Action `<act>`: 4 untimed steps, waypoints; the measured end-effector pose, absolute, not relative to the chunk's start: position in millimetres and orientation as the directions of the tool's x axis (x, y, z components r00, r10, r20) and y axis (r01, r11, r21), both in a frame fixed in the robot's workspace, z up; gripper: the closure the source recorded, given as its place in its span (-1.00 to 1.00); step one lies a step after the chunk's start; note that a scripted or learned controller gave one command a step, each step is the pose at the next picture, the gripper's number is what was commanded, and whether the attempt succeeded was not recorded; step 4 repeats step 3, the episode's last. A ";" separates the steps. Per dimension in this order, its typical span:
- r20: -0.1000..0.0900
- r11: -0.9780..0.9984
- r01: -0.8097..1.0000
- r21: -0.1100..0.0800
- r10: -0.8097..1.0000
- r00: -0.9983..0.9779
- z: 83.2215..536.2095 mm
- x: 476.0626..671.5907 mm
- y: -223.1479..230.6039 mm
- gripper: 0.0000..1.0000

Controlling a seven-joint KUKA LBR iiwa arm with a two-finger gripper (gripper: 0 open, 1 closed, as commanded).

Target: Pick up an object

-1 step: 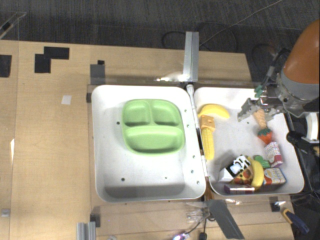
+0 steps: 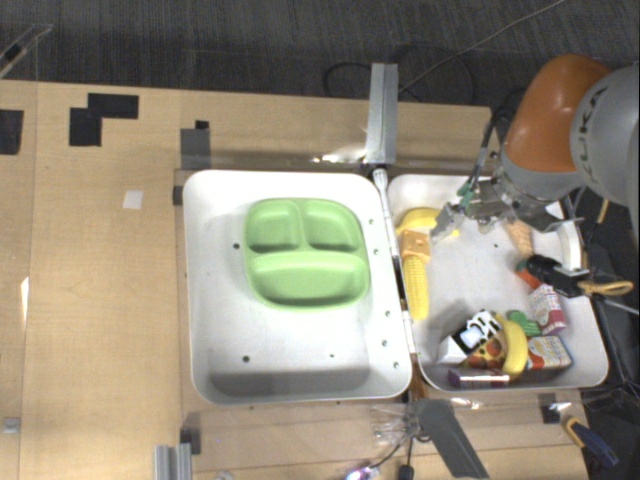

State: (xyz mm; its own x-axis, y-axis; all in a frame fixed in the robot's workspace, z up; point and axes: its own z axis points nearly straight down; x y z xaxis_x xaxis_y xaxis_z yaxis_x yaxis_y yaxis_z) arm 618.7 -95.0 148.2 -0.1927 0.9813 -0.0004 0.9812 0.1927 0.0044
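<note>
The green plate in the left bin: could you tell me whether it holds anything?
Empty. The green plate lies flat in the left bin, and all three compartments show bare green.

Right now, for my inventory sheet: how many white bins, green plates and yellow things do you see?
White bins: 2
Green plates: 1
Yellow things: 3 that I can tell apart
Total: 6

arm (image 2: 575,128): cut off by the right edge, covering the right bin's (image 2: 462,280) far right corner.
pincer (image 2: 448,222): small and blurred against the bin floor.
small packets (image 2: 545,350): overlapping in the near corner, labels too small to read.
desk (image 2: 90,288): cut off at the left and bottom edges.
</note>
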 end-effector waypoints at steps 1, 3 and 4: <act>-0.002 0.270 0.963 0.000 0.963 -0.270 89.1 669.6 -108.0 -1.00; -0.001 0.149 0.989 0.008 0.989 -0.149 187.4 670.5 -47.7 1.00; -0.001 0.149 0.989 0.008 0.989 -0.149 187.4 670.5 -47.7 1.00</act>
